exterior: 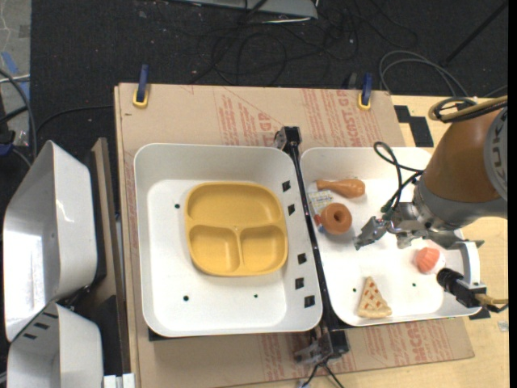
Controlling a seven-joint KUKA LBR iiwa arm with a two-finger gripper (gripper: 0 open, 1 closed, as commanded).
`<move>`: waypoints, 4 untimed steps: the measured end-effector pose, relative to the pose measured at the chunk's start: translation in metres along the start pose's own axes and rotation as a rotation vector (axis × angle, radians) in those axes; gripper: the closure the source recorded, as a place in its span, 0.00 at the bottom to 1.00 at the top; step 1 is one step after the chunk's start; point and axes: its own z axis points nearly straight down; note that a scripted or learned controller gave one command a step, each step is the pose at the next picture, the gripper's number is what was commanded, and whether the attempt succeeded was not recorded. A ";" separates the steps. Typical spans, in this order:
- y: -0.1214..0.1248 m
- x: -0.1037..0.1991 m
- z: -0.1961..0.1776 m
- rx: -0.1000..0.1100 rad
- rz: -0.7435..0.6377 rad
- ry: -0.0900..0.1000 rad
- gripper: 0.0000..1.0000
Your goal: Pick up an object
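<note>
1. Across the right bin [347,314] lie four toy foods, loosely scattered and well apart, which would give a gripper room around each: a drumstick [341,187] far, a doughnut [335,218] by the divider, a pink piece [427,258] to the right, and a waffle wedge [372,299] near.
2. Left of them, a yellow divided plate [237,227] sits flat in the left bin [153,217].
3. From the right, the arm [460,172] bends over the right bin, wrist lowered, with the gripper [373,232] just right of the doughnut.
4. Whether the tool is clenched or released cannot be told; nothing is seen in it.
</note>
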 end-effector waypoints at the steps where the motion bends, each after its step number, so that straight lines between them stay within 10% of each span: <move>1: -0.001 0.001 0.054 0.000 0.000 0.000 0.00; 2: 0.000 0.001 0.041 -0.005 0.002 -0.001 1.00; 4: -0.006 -0.001 -0.069 -0.012 -0.005 -0.003 1.00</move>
